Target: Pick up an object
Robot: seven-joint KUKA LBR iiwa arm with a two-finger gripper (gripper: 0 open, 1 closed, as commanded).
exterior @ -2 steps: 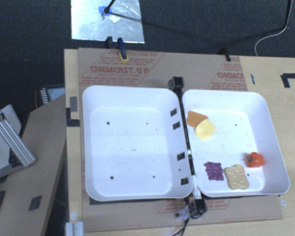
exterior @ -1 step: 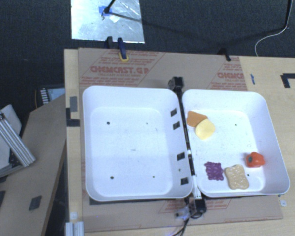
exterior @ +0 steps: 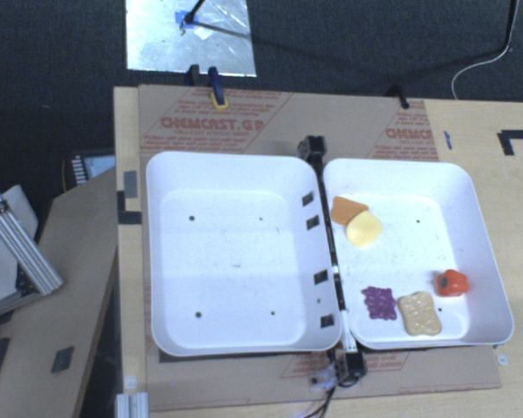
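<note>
From above, the camera view shows two shallow white bins side by side on the surface (exterior: 244,116). The left bin (exterior: 170,233) has only small dark dots on its floor. The right bin (exterior: 479,225) holds five items: an orange wedge (exterior: 346,208) at its far left, a pale yellow round piece (exterior: 364,229) touching the wedge's near right side, a purple grape cluster (exterior: 379,302) near the front, a tan cracker-like piece (exterior: 419,313) just to the right of the grapes, and a red-orange pepper (exterior: 451,282) by the right wall. The state of the end effector cannot be told.
</note>
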